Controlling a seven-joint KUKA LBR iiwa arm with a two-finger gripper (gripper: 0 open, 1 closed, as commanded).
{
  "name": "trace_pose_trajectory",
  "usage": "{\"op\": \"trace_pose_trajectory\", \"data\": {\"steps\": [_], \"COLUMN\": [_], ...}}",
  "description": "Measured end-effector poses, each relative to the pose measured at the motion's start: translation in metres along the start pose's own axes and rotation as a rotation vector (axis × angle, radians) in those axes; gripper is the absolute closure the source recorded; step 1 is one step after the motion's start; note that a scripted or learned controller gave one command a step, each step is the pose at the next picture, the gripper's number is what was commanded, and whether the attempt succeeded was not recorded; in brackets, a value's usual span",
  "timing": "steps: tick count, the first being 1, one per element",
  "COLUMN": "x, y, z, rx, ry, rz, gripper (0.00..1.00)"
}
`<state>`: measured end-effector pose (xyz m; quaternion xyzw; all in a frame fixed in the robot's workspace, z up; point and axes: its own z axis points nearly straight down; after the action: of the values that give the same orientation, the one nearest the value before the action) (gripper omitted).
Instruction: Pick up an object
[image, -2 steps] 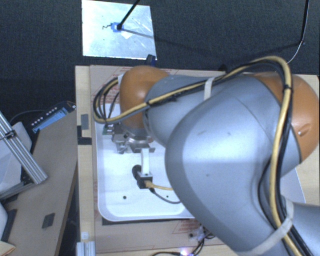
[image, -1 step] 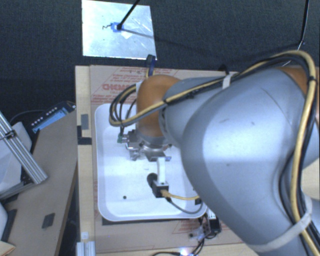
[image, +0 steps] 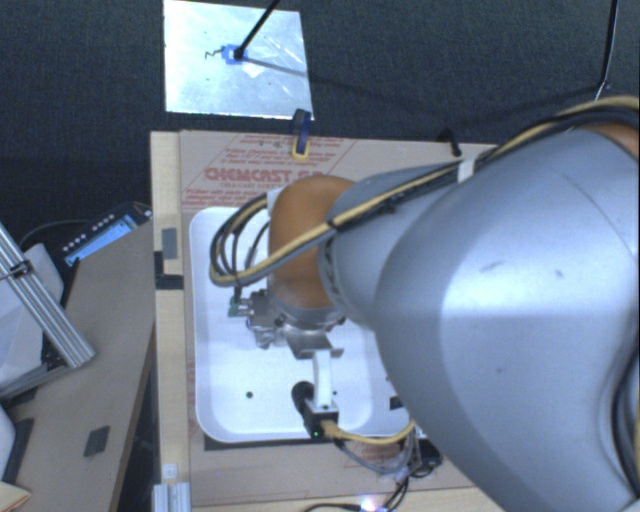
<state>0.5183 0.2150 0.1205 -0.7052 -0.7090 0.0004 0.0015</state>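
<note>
My gripper (image: 272, 328) hangs over the middle of the left white bin (image: 215, 400), directly beneath the orange wrist band (image: 300, 240). Its grey metal body is seen from above, and the wrist hides what lies under it. A tiny dark speck (image: 249, 394) sits on the bin floor in front of the gripper, to its left. I cannot make out any object between the gripper and the bin floor. The large grey arm (image: 500, 300) covers the right bin and the right part of the left bin.
A cardboard sheet (image: 260, 165) with red print lies under the bins at the back. Left of the bench stand a wooden side table (image: 90, 380) and an aluminium rail (image: 40, 310). A yellow cable (image: 370, 435) loops near the bin's front rim.
</note>
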Motion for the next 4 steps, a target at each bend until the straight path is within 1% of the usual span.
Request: {"op": "trace_pose_trajectory", "data": {"steps": [1,2,3,4], "x": [0.019,0.02,0.009,0.019], "y": [-0.015,-0.032,-0.031,0.002], "z": [-0.052,-0.098,-0.157,-0.07], "rx": [-0.005,-0.005,-0.008,0.002], "ry": [0.001,0.001,0.001,-0.004], "rz": [0.0,0.0,0.001,0.004], "gripper": [1.0,1.0,1.0,1.0]}}
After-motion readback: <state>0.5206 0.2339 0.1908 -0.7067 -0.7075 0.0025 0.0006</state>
